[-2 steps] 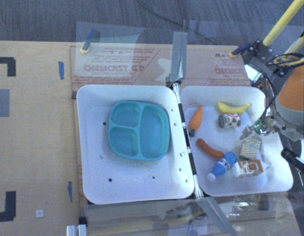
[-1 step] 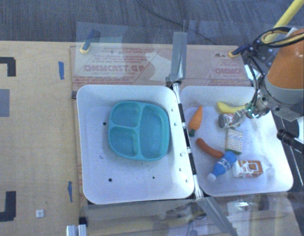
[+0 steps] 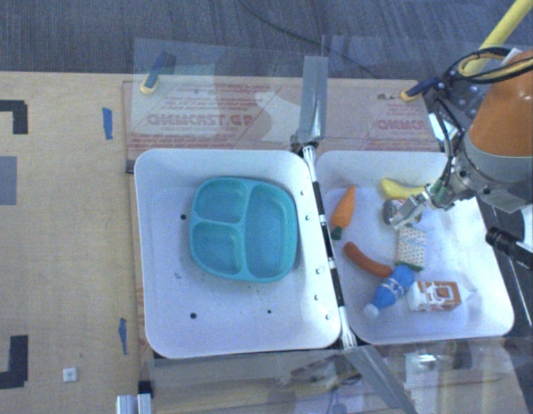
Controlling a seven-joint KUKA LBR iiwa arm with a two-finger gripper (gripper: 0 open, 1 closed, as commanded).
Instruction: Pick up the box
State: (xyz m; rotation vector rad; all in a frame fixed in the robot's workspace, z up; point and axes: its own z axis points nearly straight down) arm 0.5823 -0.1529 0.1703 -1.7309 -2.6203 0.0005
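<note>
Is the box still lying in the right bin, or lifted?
Lying in the right bin: the box rests flat on the floor, gripper just above it.

Here's the arm (image 3: 499,141): a grey rounded body with a broad orange band, and black and blue cables looping round its far side. A yellow hose runs off far right. The gripper (image 3: 404,214) looks like bare metal, though it's blurry.

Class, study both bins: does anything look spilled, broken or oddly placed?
Nothing looks spilled or broken. The right bin holds a loose jumble: carrot, sausage, bottle and box lying at mixed angles. The blue tray sits flat.
</note>
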